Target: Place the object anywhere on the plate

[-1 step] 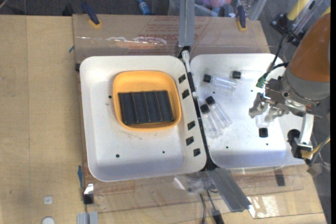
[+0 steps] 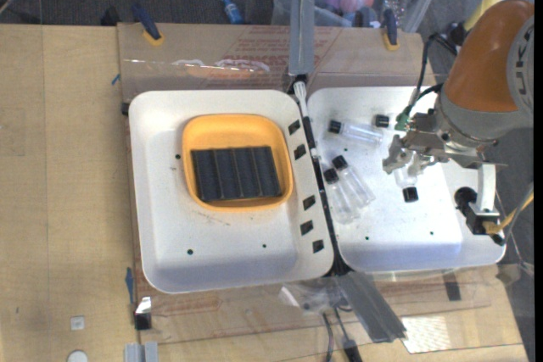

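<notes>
The vials (image 2: pixel 348 182), clear with black caps, lie scattered in the right bin (image 2: pixel 441 243), well apart from the orange plate (image 2: pixel 235 129) in the left bin (image 2: pixel 161 182), which carries a dark ribbed slab (image 2: pixel 235 172). The gripper (image 2: pixel 410 169) hangs low over the right bin beside a small black piece (image 2: pixel 411 194), probably there to pick; whether its fingers are apart or together I cannot tell

Yellow plate (image 2: pixel 237 131) with a dark ribbed insert lies in the left bin; clear black-capped vials (image 2: pixel 355 132) lie scattered in the right bin.
</notes>
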